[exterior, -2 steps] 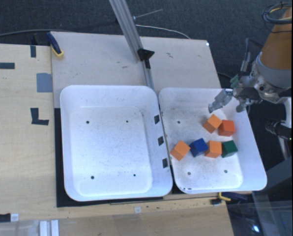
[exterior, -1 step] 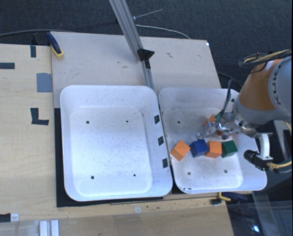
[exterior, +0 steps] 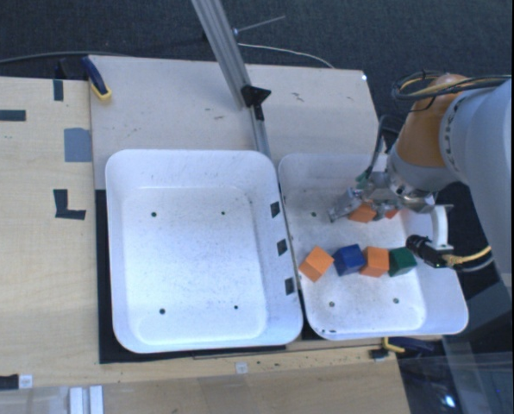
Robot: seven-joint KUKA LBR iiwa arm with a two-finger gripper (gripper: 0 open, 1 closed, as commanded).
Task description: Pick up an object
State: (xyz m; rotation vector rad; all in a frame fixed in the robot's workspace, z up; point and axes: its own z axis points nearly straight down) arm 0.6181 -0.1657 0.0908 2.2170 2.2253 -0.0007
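So the gripper is down in the right bin, right on top of an orange block near the bin's back half. I honestly cannot tell whether it's got hold of that block or is just parked over it (the wrist hides most of it). There's a bit of red just beside it too.

The blocks look like small hard cubes, probably light and stiff, with flat sides that should pinch fine across two opposite faces.

Closer to the front there's a row: orange cube, blue cube, another orange one, green cube. The last three are touching, so fingers have little room there. The left bin sits just beside.
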